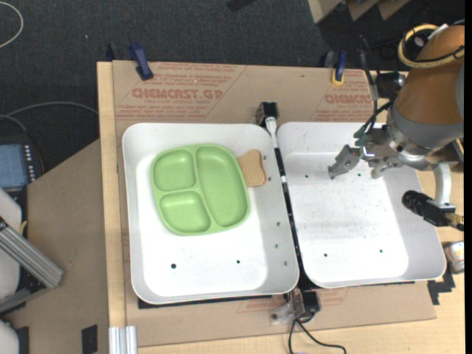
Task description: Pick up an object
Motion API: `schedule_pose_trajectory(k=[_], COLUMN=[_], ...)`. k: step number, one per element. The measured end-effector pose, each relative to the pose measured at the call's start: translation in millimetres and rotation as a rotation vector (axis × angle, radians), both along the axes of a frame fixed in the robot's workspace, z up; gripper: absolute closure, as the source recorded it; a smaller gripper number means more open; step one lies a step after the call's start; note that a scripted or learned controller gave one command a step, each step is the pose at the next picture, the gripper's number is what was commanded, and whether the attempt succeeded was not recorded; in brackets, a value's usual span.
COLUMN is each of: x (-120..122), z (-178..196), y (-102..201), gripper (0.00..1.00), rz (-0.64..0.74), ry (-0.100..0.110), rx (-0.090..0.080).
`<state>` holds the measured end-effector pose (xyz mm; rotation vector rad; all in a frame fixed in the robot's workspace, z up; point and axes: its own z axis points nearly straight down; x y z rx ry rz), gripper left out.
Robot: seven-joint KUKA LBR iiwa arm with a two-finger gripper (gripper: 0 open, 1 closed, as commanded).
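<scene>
Fingers of the tool [360, 165] are seen spread apart over the right bin [354, 264], nothing between them. At nine o'clock, the green divided plate [200, 189] and tan sponge [253, 169] are found in the left bin [199, 271].

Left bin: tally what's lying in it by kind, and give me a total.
Green divided plate: 1
Tan flat piece, like a cracker or slice of bread, at the plate's right edge: 1
Total in the left bin: 2
</scene>
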<state>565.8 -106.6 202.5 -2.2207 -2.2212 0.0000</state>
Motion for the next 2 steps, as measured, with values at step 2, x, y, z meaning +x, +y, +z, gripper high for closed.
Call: schedule_pose_trajectory(k=[2], x=[-24], z=[2], y=[64], gripper=[1.00], rz=[0.005], ry=[0.005], rx=[0.003])
